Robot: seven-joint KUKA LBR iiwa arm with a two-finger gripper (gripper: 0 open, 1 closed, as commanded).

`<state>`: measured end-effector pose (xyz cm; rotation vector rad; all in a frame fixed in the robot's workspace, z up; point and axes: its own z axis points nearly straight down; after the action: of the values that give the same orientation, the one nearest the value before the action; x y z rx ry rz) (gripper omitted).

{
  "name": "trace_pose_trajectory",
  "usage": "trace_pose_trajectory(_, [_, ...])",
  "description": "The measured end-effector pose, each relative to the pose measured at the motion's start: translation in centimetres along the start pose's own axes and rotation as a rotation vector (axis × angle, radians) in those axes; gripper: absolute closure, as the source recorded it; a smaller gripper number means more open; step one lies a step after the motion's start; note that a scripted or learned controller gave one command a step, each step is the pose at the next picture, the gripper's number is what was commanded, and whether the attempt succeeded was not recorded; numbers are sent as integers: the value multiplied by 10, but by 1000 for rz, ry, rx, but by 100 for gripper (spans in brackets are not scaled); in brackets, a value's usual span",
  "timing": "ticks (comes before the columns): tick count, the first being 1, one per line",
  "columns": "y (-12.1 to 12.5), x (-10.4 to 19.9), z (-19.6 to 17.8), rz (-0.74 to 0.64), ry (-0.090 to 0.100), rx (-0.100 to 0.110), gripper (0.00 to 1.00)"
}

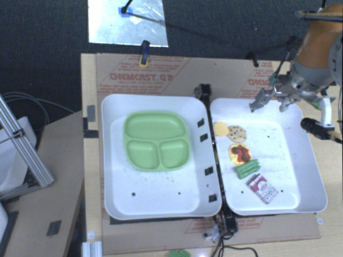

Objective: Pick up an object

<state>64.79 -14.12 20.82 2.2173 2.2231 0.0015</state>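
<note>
The grey arm with its orange band (320, 32) comes in from the right side and bends down over the far right corner of the right bin (300, 159), its wrist tilted toward the bin's back edge. The gripper (271, 104) hangs just above that back rim, its two fingers spread apart with nothing between them; one fingertip (257, 103) points toward the bin's middle back, the other sits nearer the right corner. The small objects lie in a loose column along the right bin's left edge, well apart from the gripper: a yellow round piece (220, 128) nearest the back, a speckled cookie (236, 133) touching it on the right, then a yellow piece with red topping (239, 153), a green bean-like piece (248, 168) just in front of it, and a red and white packet (262, 189) toward the front edge. In the left bin (115, 197), a green divided plate (156, 141) rests flat near the centre, nearer the back edge.
</note>
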Motion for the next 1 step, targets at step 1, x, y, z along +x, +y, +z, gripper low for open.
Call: trace_pose_trajectory(1, [-77,2,76,4,3,12,0])
